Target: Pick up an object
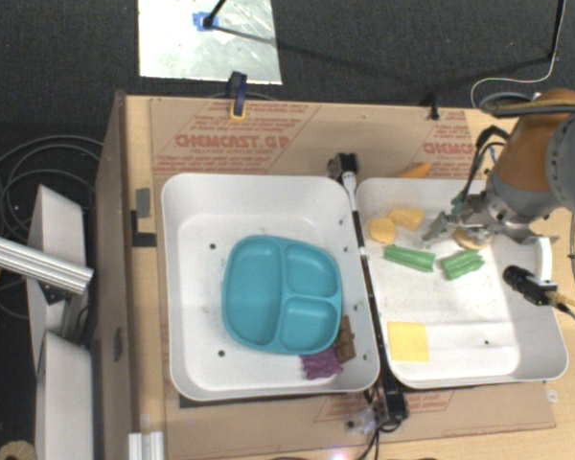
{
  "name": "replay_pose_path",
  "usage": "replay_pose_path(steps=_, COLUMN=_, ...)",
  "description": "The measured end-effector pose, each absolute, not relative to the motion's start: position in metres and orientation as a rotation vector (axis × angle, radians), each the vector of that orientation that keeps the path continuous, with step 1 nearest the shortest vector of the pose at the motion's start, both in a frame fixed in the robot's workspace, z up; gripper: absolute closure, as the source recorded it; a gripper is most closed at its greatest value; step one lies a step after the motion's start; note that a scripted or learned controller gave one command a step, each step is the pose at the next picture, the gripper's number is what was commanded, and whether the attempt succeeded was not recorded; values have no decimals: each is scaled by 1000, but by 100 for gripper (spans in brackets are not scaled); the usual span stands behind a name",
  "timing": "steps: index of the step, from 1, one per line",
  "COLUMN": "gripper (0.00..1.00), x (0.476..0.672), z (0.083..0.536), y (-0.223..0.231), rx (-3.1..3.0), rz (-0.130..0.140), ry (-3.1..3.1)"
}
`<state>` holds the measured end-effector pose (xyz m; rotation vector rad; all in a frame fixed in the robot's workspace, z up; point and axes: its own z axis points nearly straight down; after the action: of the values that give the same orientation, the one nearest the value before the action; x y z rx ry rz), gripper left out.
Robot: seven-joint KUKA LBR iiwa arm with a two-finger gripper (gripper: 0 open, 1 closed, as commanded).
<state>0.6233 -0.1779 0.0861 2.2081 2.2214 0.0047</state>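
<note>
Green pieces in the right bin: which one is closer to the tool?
The right-hand green piece, lying just below the tool. The other green piece lies further left, toward the bin divider.

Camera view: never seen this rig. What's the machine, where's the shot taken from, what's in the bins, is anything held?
One fixed camera looks down at a slant on a bench with two shallow white bins. The grey machine with the orange band at right is a robot arm. Its tool hangs low in the right bin; nothing can be made out between its tips.

The left bin holds a teal divided plate, with a purple piece and a brown piece at its near edge. The right bin holds two green sticks, pale yellow chunks and a yellow square.
</note>
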Motion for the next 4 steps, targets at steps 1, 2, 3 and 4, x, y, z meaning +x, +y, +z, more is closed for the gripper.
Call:
replay_pose_path(steps=1, gripper=0, x=671, z=91, y=-135, rx=2208, rz=-2, ry=2231)
replay_pose_path(steps=2, gripper=0, x=606, z=91, y=-155, rx=2209, rz=12, ry=2212)
replay_pose_path(steps=3, gripper=0, x=670, z=86, y=-149, rx=2215, rz=-9, ry=2238)
replay_pose_path(steps=4, gripper=0, x=617, z=85, y=-209, rx=2224, rz=-2, ry=2218)
